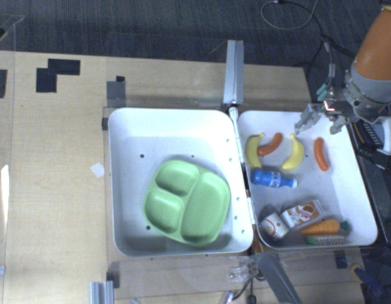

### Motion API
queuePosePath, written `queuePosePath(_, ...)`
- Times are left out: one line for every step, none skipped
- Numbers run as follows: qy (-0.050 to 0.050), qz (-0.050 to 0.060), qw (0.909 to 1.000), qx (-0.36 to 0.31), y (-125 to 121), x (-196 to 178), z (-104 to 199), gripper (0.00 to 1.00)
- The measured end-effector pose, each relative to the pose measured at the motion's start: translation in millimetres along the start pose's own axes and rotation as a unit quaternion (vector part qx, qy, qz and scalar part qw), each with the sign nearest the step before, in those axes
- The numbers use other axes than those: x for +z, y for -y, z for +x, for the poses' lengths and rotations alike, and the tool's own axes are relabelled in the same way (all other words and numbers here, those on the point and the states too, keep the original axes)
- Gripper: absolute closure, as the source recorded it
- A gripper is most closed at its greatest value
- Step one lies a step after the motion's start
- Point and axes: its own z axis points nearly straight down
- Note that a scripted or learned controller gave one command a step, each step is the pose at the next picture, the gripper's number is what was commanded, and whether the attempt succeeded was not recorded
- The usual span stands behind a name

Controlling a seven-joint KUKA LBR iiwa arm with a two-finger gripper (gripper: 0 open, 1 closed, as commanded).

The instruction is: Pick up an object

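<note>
Gripper (319, 120): from my remote seat I see it hanging over the top edge of the right bin (366, 201), its two pale fingers (305, 120) spread apart with nothing between them. The grey arm (372, 90) with its orange band enters from the upper right.

Right bin: a yellow banana (253, 151) lies near the dividing wall, a reddish sausage (269, 145) rests across it, and a second banana (294, 154) curves just beside that. Another sausage (320, 154) lies apart to the right, below the gripper. A blue bottle (272, 179) lies on its side under the bananas. Near the lower edge sit a small can (271, 225), a brown and white carton (301, 214) touching it, and an orange carrot (323, 227) just beside the carton.

Left bin (128, 170): a green divided tray (187, 201) with three compartments lies slightly tilted in the middle, its lower right portion close to the bin's front wall.

Surface: both bins stand on a pale wooden bench (56, 189), parted by a metal rail (234, 75) that runs up from their shared wall. Black square marks (56, 73) sit on the bench at upper left. Beyond the bench I see dark carpet (151, 18), and a thin cable (296, 11) loops across it at upper right
</note>
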Motion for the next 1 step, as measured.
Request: queuePosePath(0.001, -0.002, 0.9994, -0.035, -43.5, 146.2, -25.9, 0.00)
